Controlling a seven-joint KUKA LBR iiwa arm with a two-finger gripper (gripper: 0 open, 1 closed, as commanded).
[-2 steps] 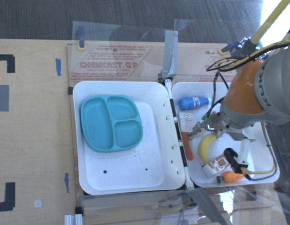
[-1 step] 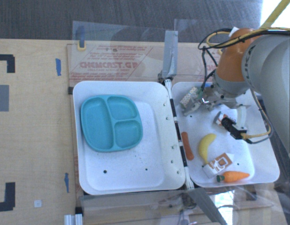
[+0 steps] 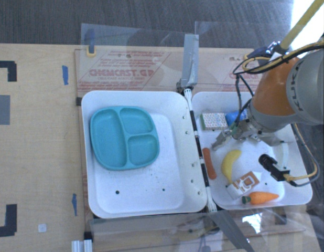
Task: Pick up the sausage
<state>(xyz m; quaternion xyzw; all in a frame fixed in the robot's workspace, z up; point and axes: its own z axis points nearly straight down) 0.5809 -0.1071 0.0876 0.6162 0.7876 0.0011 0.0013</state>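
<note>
The sausage (image 3: 208,163) is a thin reddish-brown link lying lengthwise against the left wall of the right bin (image 3: 301,193). My gripper (image 3: 219,140) hangs low over that bin, just above and to the right of the sausage's upper end, pointing left. Nothing shows in its grasp. The grey arm with its orange band (image 3: 272,96) reaches in from the right and hides the bin's upper right part.
A yellow banana (image 3: 230,163) lies right beside the sausage. A small printed carton (image 3: 245,182) and a carrot (image 3: 261,197) sit near the front. A green packet (image 3: 213,121) and a blue object (image 3: 233,117) are at the back. A teal divided plate (image 3: 125,137) rests in the left bin (image 3: 151,198).
</note>
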